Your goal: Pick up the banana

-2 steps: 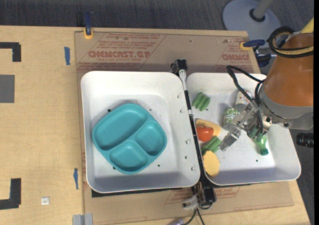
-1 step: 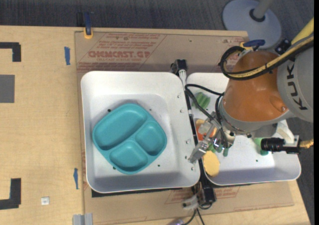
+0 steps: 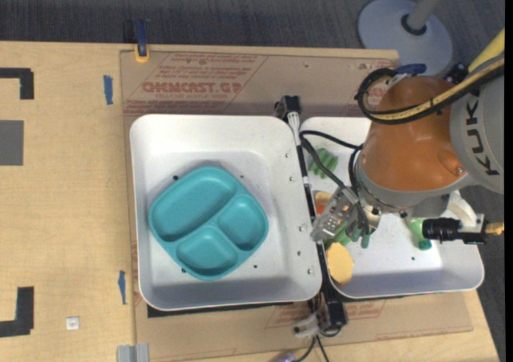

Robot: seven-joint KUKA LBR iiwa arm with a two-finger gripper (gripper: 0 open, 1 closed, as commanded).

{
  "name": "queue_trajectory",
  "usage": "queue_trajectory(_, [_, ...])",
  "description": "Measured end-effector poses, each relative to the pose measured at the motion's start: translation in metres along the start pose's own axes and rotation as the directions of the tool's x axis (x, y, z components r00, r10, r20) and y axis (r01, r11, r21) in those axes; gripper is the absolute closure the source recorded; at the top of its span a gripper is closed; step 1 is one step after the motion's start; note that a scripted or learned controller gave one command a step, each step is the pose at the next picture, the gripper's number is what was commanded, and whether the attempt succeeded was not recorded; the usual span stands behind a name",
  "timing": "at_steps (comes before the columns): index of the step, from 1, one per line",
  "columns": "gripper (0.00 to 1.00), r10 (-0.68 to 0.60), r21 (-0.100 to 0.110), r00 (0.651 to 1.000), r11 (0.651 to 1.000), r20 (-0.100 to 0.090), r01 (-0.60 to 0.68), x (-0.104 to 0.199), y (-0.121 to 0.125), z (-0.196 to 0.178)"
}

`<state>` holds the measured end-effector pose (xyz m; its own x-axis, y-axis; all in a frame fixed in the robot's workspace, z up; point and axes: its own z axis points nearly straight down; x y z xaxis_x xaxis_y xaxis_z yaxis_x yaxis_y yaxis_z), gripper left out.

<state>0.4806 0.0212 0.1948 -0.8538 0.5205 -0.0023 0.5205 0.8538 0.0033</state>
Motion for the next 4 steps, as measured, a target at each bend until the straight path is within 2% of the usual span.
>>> queue_trajectory(1, [1.0,0.001,-0.003,1.0,1.0,0.004,-0.001,-0.001,0.001,-0.01])
queue_trajectory(2, [1.0,0.041,0.002,0.999,0.999,0.001,-0.041,-0.052,-0.073,-0.089])
queue_trajectory(3, [1.0,0.026,0.002,1.0,1.0,-0.001,-0.026,-0.021,-0.037,0.004])
queue_trajectory(4, [1.0,-0.281,0.002,0.96,0.96,0.002,0.281,-0.058,-0.095,-0.011])
